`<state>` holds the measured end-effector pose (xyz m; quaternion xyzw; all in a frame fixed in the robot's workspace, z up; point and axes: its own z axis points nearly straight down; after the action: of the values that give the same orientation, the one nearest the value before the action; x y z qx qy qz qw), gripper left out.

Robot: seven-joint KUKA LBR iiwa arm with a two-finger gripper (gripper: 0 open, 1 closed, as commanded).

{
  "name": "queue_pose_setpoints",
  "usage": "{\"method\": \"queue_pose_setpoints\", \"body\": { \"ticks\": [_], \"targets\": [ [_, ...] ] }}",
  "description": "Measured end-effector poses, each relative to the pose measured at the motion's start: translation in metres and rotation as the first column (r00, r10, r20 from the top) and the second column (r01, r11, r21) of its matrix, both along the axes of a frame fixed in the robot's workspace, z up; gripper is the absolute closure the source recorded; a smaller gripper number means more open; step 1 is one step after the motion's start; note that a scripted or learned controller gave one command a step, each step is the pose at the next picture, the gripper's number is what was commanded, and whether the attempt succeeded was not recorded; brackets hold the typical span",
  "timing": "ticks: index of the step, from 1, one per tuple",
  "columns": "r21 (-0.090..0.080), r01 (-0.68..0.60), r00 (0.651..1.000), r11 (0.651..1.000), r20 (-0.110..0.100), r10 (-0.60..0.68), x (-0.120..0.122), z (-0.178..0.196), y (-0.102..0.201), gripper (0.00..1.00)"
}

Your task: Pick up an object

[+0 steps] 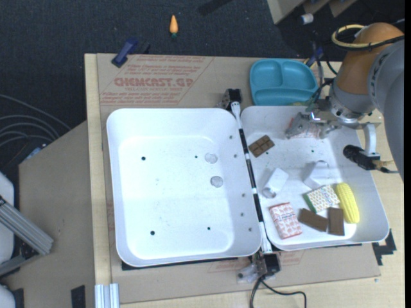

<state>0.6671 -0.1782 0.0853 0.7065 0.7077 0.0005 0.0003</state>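
Grey KUKA arm [390, 76], rounded casing, orange band [359, 66] above wrist. Silvery metal ring beneath band. Yellow-edged cable loops over orange top. Small pale gripper [307, 124] assembly at tip, detail blurred.

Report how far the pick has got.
Done: the gripper has been brought low over the far end of the right bin. In hand: nothing that can be seen between its fingers. Left: the grasp and lift. The corn cob, the red-and-white packet, the brown bars and the brown block all lie on the bin floor.
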Motion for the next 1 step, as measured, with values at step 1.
{"method": "queue_pose_setpoints", "body": {
  "ticks": [1],
  "targets": [
    [0.0, 0.001, 1.0, 1.0, -0.002, -0.001, -0.077, 0.0903, -0.0015, 0.0]
  ]
}}
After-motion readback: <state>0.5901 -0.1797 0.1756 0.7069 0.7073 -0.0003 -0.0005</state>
